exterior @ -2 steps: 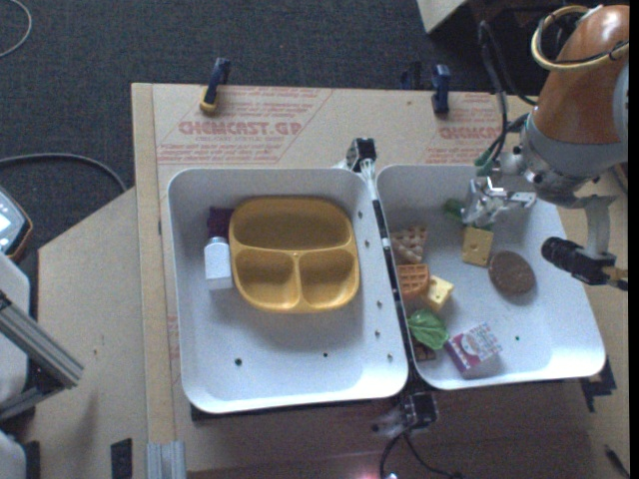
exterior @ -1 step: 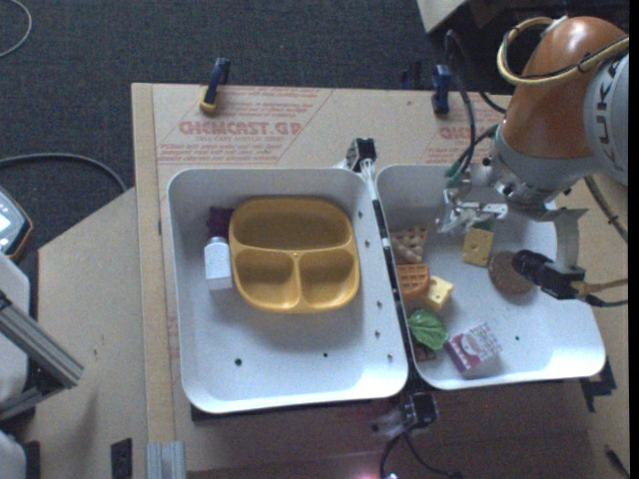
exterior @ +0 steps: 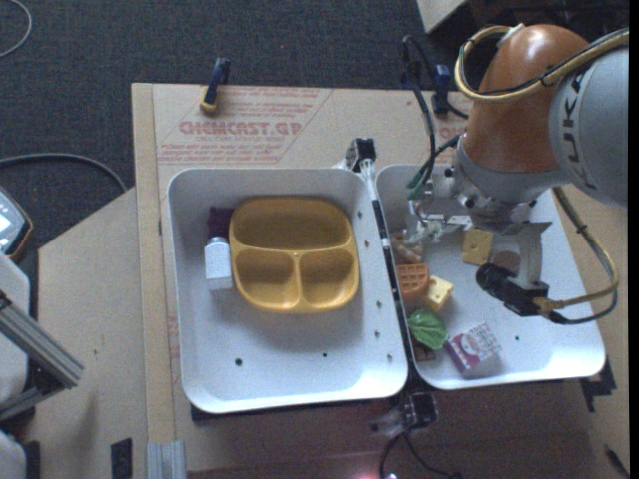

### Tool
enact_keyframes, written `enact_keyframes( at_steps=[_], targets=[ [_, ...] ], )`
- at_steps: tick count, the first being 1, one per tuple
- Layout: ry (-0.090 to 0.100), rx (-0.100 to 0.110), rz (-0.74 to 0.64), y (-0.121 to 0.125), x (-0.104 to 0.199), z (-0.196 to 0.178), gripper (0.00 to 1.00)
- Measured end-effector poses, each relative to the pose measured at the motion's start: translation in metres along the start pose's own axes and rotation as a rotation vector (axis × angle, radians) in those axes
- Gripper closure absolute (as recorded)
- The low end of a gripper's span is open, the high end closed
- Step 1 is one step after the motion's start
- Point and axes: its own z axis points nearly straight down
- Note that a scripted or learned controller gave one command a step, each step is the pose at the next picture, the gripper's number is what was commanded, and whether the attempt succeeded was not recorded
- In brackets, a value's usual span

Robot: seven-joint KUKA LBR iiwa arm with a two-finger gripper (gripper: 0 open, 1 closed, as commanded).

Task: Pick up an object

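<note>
My gripper (exterior: 424, 230) reaches down into the left part of the right bin (exterior: 559, 352), just above a small tan item (exterior: 403, 244). Below it lie an orange waffle-like piece (exterior: 411, 277), a yellow cheese wedge (exterior: 438, 291), a green leaf (exterior: 428, 327) and a pink-and-white packet (exterior: 476, 350). A pale yellow slice (exterior: 477, 246) lies to the right of the gripper, partly under the arm. The wrist hides the fingers.
The left bin (exterior: 190, 357) holds a yellow divided plate (exterior: 295, 252), a small white bottle (exterior: 218, 262) and a dark purple item (exterior: 221, 218). The arm's orange band (exterior: 519, 78) and a black cable connector (exterior: 509, 289) hang over the right bin.
</note>
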Motion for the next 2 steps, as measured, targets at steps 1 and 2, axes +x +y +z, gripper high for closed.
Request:
enact_keyframes(
  at_steps=[1,2],
  targets=[
    [-0.002,0.0,0.007,-0.002,-0.001,0.008,1.0],
    [-0.002,-0.003,0.005,-0.01,0.01,-0.002,1.0]
  ],
)
